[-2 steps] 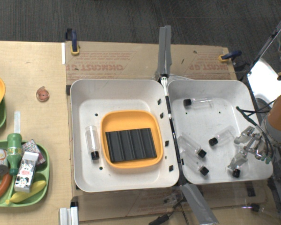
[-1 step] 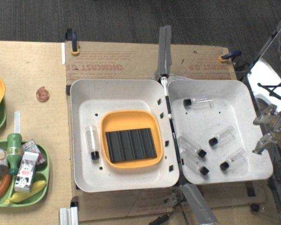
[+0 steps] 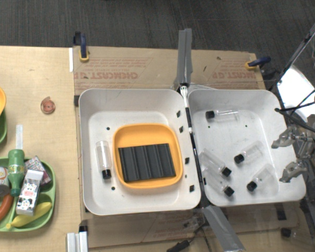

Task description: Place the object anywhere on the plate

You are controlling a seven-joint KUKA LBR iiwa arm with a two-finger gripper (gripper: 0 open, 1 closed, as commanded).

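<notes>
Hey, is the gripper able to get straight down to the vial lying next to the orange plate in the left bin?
Probably yes. The vial lies in the open beside the orange plate, nothing over it. The gripper sits at the right bin's far edge.

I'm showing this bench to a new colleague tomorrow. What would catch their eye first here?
First the orange plate in the left bin, with a dark ribbed block lying on it and one clear vial beside it on the bin floor. Next, the right bin holds several scattered clear vials with black caps. The gripper sits at that bin's right rim.
</notes>
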